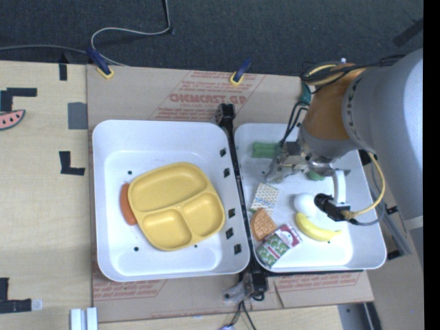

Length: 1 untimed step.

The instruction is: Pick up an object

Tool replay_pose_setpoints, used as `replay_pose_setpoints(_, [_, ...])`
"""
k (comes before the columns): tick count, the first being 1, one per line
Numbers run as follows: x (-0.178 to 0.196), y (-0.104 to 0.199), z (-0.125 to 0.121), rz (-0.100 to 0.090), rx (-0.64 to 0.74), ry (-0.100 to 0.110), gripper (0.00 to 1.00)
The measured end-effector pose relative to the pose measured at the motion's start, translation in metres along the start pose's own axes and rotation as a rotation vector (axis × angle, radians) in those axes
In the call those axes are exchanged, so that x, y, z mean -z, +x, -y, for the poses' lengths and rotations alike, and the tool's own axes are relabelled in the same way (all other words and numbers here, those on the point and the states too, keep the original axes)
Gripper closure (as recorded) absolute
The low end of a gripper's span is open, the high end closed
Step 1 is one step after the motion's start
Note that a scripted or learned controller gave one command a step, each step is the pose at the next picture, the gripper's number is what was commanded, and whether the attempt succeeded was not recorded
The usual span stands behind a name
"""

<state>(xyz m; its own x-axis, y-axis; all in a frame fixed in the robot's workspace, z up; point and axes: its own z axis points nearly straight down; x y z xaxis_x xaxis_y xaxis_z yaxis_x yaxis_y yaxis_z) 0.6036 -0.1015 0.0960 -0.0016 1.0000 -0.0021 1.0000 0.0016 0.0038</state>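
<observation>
Left bin [110, 184]: 1 yellow divided tray [175, 203] lies flat over an orange item [128, 205], which leaves that item poorly exposed for a pick. Right bin [368, 253]: waffle cracker [262, 223], snack packet [278, 245], white egg [303, 203] and banana [316, 228] lie loose, near one another and reachable. Gripper [285, 165] hangs low over the bin's upper part, near a green item [263, 149]; jaw state cannot be told, nothing visibly held.

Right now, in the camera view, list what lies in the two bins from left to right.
Orange piece → yellow divided tray → waffle-like piece → white egg-like object → banana.
</observation>
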Motion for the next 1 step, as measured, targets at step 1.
replay_pose_setpoints(1, [-0.0002, 0.0001, 0.0001, 0.000, 0.000, 0.000, 0.00])
